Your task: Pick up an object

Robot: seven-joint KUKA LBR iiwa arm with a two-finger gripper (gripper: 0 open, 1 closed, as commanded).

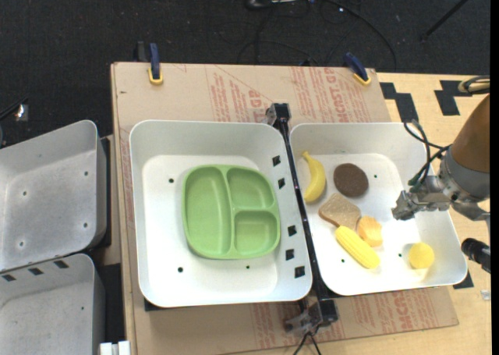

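Note:
The right bin [390, 136] holds a banana [314, 177], a brown round patty [351, 180], a slice of bread [340, 210], an orange piece [369, 230], a corn cob [357, 247] and a yellow lemon [421, 255]. My gripper [407, 207] hangs over the right side of this bin, to the right of the orange piece and above the lemon in the picture. Nothing shows between its tips, and its state is too small to make out.
The left bin [148, 189] holds a green divided plate [231, 211]. A black divider [292, 189] separates the two bins. Spare white bin lids [47, 189] lie off the bench at the left. The orange-banded arm [474, 150] enters from the right.

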